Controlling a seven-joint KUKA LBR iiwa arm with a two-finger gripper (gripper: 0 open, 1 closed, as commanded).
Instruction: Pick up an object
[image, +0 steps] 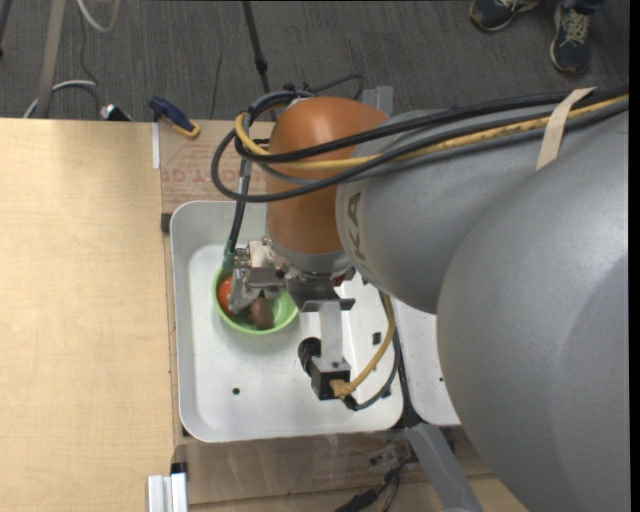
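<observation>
- Camera view — the grey arm enters from the right, smooth and bulky, and covers most of the right bin.
- Its glossy orange band sits above the wrist, directly over the left bin.
- Black and yellow cables run along the arm's upper side and loop around the band.
- The left bin is shallow, white plastic with rounded corners; a few small dark specks mark its floor.
- A round green bowl lies in the bin's left half, near the middle of that side.
- Inside the bowl sit a red object at the left and a dull brown rounded object toward the lower centre.
- The gripper points down into the bowl, just above its contents — whether it is released or clenched cannot be told.
- A black bracket hangs below the wrist over the bin floor.
- Pale wood-grain board lies to the bin's left.
</observation>
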